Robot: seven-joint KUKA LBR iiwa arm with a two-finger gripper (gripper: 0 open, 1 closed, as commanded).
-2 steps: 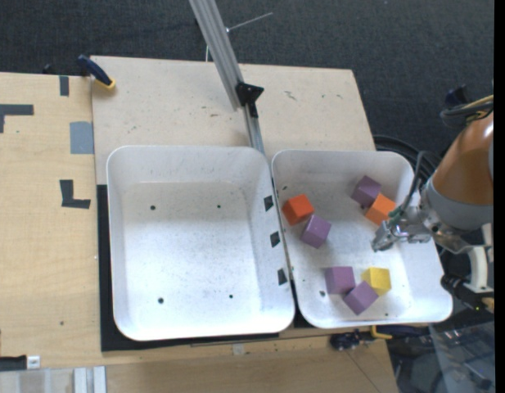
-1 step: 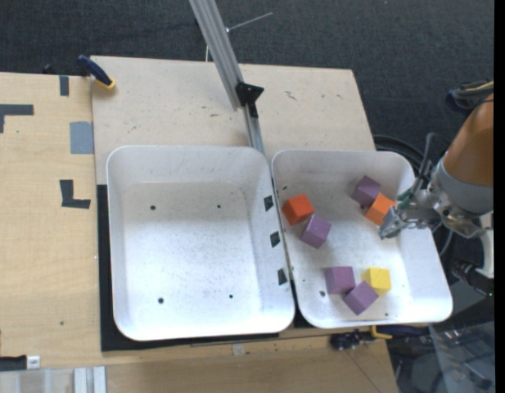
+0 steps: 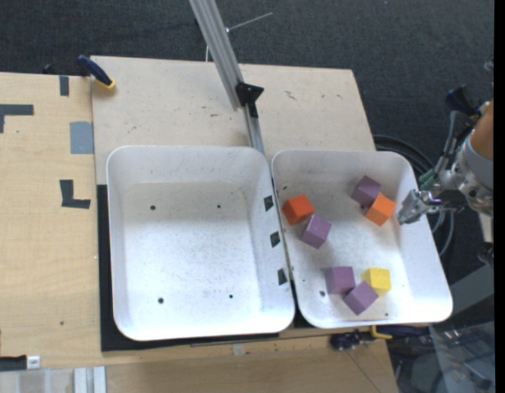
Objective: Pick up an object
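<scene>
Arm (image 3: 481, 150) cut off at the right edge; gripper (image 3: 416, 205) too small and blurred to read.

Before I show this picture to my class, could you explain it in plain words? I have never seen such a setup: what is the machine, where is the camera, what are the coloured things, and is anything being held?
The picture comes from one camera fixed above a bench, looking down at a slant. On the bench sit two shallow white trays: the left bin and the right bin. The machine is a robot arm reaching in from the right; its gripper, a two-fingered claw, sits at the right bin's far edge. The coloured things are small blocks, all in the right bin: an orange block beside a purple block, another purple block touching an orange one, and lower down two purple blocks beside a yellow block. No block can be seen between the claw's fingers.
</scene>
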